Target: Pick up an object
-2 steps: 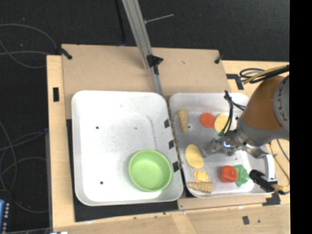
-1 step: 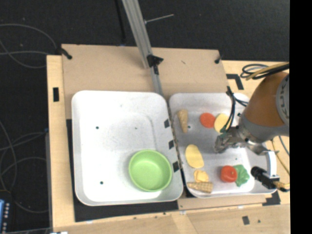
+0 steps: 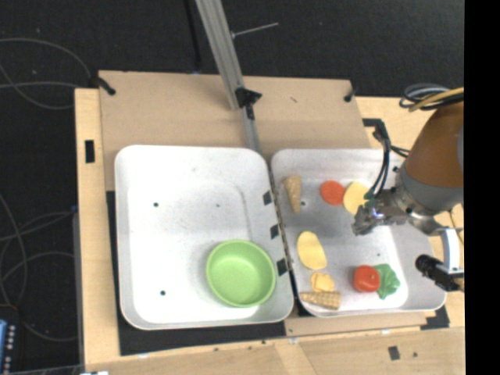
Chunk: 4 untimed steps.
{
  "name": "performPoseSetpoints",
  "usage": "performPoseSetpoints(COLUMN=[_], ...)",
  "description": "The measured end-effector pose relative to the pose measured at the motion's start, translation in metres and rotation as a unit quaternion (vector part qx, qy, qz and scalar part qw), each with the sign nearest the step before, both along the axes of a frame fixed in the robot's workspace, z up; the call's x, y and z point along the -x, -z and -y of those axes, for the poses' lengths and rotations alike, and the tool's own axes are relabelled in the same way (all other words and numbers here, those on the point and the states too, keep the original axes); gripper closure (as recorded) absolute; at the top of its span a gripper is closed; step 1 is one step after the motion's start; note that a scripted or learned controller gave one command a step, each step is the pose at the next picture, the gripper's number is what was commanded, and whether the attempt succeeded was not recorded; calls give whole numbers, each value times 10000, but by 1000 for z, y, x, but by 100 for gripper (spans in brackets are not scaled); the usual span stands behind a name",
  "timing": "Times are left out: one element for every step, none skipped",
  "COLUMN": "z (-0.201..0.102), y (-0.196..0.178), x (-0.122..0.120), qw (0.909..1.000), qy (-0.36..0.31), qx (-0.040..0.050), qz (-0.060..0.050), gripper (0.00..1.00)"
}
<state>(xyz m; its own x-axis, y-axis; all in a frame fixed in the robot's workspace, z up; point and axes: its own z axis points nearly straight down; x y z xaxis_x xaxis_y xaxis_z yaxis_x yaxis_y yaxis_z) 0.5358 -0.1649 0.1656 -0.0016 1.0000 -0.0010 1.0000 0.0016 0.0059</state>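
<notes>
My gripper [image 3: 366,220] hangs low over the right bin [image 3: 344,162], just below a pale yellow piece [image 3: 354,196] and right of an orange-red ball [image 3: 333,192]. A tan cone-shaped piece [image 3: 293,193] lies by the bin's left wall. A yellow oval piece [image 3: 311,249] sits lower, with a small yellow chunk [image 3: 322,281] and a waffle-patterned piece [image 3: 323,299] near the front wall. A red tomato with green leaves [image 3: 373,279] rests at the front right. The fingers are dark and small against the arm.
The left bin [image 3: 172,178] holds a green bowl [image 3: 241,273] at its front right corner. A grey metal pole [image 3: 223,53] slants down from the top to the gap between the bins. The arm's orange-banded body [image 3: 437,158] covers the right bin's far right corner.
</notes>
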Motion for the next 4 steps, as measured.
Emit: performPoseSetpoints(z=[-1, -1, -49, -102], y=[-64, -65, -68, -80], x=[1, 0, -24, -33], qw=[10000, 10000, 10000, 10000], qy=[-13, -20, -34, -35], qx=[7, -5, -12, -13], qz=[15, -15, -18, -17], gripper=[100, 100, 100, 100])
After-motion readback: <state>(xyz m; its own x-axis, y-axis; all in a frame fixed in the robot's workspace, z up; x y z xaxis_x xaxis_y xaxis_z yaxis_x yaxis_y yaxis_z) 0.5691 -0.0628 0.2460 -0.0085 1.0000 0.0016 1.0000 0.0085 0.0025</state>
